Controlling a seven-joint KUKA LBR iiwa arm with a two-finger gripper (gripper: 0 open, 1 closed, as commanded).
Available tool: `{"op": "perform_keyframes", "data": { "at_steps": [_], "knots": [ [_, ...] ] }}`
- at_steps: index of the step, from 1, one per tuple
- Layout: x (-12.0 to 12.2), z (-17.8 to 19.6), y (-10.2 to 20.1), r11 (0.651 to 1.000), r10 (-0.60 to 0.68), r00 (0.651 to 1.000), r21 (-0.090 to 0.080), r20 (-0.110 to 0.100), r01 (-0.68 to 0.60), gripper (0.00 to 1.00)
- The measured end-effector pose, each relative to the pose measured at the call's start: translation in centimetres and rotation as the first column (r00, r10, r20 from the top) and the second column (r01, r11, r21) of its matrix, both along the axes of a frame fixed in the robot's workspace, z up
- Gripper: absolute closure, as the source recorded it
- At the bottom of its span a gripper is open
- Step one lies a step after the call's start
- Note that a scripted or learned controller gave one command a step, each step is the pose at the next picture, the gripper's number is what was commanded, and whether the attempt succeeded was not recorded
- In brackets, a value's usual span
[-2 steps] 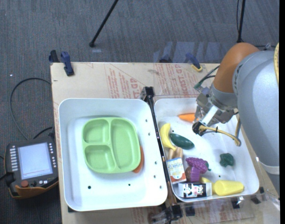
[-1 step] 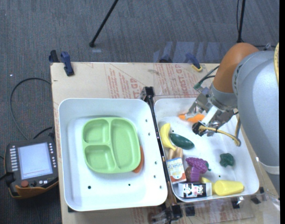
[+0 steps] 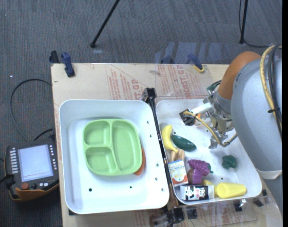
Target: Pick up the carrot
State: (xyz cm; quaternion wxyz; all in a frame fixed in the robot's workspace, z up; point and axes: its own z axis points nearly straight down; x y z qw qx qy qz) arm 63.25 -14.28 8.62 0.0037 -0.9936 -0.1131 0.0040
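carrot [image 3: 141, 163] lies ungrasped, tucked under the green plate [image 3: 113, 146] at centre; hand [image 3: 223, 140] hovers at right, its opening unclear.

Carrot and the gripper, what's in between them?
In the camera view, a dark green vegetable, a banana and the bin rims lie between the gripper and the carrot, which peeks from under a plate.

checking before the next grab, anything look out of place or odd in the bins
One thing: the carrot in the left bin lies tucked under the green plate's right edge, with just an orange sliver showing. The plate sits a little crooked. The pincer hovers over the right bin.
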Motion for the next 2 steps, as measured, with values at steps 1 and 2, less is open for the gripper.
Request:
{"op": "perform_keyframes", "data": {
  "at_steps": [1,2],
  "knots": [
    [-9.1,0.9,-2.4,0.998,0.065,0.998,-0.001,-0.001,-0.065,0.0],
    [-0.8,0.0,1.0,0.999,0.048,0.999,0.001,0.005,-0.048,0.0]
  ]
}}
